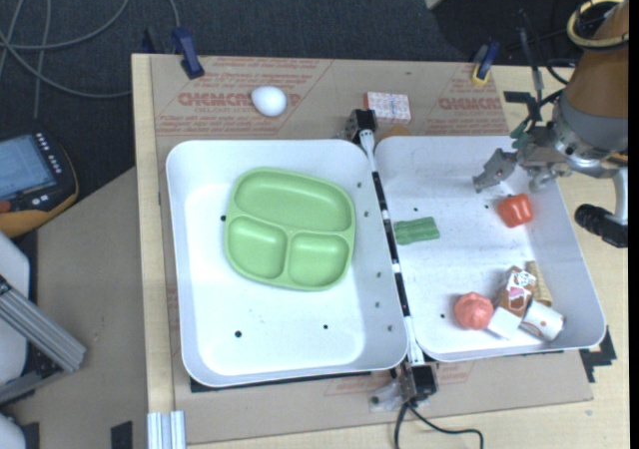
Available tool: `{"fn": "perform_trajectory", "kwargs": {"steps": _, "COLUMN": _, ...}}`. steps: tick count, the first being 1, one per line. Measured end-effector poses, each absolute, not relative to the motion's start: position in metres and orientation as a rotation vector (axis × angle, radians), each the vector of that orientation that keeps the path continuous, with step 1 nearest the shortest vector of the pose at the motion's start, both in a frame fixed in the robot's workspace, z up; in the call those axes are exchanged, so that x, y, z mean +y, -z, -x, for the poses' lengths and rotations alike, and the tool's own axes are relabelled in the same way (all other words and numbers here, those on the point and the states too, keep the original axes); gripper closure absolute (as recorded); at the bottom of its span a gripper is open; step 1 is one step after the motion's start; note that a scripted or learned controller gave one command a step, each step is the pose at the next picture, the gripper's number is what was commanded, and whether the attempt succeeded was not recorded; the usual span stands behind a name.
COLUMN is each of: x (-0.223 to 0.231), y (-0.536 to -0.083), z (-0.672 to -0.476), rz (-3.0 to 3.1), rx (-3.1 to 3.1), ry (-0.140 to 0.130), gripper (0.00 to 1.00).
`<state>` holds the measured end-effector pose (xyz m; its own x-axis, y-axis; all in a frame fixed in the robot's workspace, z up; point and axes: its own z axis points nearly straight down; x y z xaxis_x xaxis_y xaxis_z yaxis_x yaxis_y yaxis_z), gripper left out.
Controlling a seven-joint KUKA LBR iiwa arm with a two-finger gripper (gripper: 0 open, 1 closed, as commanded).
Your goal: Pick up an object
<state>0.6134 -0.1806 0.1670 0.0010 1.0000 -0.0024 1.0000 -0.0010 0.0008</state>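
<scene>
We log the arm reaching in from the right, orange band above the wrist, with the fingers [496,176] low over the far part of the right bin [439,267]. The fingers look spread, tips pointing left and down; nothing sits between them.

Edges: the bin's far rim runs just behind the fingers, its right rim lies under the wrist. Open white floor extends left of the fingers to the seam between the bins.

Objects: a red block [515,210] lies just right of and nearer than the fingertips, close but apart. A green strip [415,230] lies well to their left, near the seam. Well nearer than the fingers, by the near rim, sit a red ball [474,311], a small carton [518,289] and a white cylinder [542,320], bunched together.

The left bin [200,267] holds a green divided plate [291,227]. On the cardboard-covered desk [310,88], beyond the bins, rest a white egg [268,100] and a small patterned box [388,105]
</scene>
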Motion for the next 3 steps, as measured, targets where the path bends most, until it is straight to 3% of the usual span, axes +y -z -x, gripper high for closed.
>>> {"fn": "perform_trajectory", "kwargs": {"steps": 1, "x": -0.22, "y": -0.18, "z": -0.609, "rz": -2.219, "rx": 2.218, "ry": 0.0, "gripper": 0.0}}
{"fn": "perform_trajectory", "kwargs": {"steps": 2, "x": -0.214, "y": -0.083, "z": -0.619, "rz": -2.223, "rx": 2.231, "ry": -0.005, "gripper": 0.0}}
{"fn": "perform_trajectory", "kwargs": {"steps": 3, "x": -0.218, "y": -0.095, "z": -0.62, "rz": -2.218, "rx": 2.223, "ry": -0.002, "gripper": 1.0}}
